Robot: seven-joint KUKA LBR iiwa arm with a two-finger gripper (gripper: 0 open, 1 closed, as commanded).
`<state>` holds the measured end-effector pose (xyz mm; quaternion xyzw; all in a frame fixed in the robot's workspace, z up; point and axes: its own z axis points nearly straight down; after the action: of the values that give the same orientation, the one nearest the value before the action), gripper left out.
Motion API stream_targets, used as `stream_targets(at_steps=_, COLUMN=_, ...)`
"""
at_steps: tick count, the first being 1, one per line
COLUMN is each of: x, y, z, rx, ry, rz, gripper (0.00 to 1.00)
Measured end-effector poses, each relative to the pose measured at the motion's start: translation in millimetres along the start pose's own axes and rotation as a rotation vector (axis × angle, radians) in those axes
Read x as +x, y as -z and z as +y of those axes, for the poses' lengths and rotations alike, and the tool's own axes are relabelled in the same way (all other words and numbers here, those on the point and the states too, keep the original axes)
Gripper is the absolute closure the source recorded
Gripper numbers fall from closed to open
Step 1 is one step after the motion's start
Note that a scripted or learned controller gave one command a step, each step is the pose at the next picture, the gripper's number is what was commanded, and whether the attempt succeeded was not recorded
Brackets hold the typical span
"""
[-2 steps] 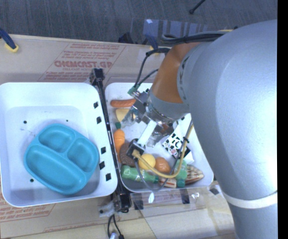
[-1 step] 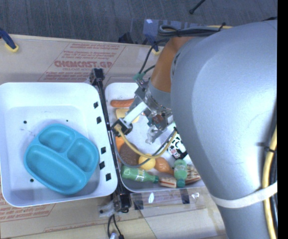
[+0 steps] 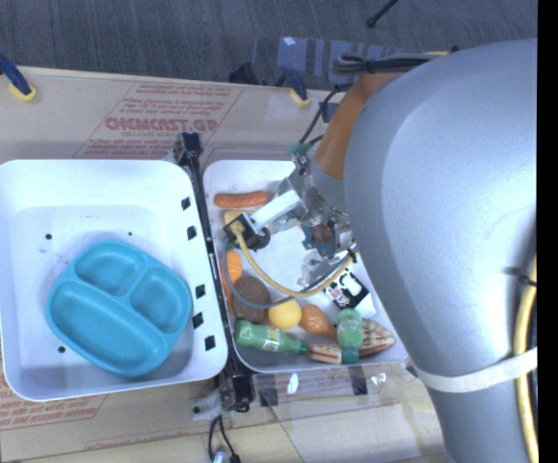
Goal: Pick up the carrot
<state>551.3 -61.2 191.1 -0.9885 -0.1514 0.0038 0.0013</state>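
Against bin wall (image 3: pixel 217 258): carrot (image 3: pixel 233 266).

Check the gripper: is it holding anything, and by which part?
Cannot be told. The gripper sits low in the right bin among wrist parts and cables; nothing is visibly between its fingers. The carrot lies apart, by the bin's left wall.

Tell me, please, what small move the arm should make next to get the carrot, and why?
Probably shift the gripper toward the right bin's left wall and lower it. The carrot lies there beside the brown round item, while the gripper hangs over the bin's middle, nearer the sausage. The carrot sits close to the wall, so approach carefully.
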Motion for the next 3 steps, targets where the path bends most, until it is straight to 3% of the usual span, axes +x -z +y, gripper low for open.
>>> stream_targets(at_steps=1, x=11.9, y=-1.0, z=-46.4, rx=0.007, ry=-0.008, rz=-0.006, gripper=0.0)
stream_targets(at_steps=3, x=11.5, y=-0.8, z=-45.3, rx=0.007, ry=-0.011, rz=-0.006, gripper=0.0)
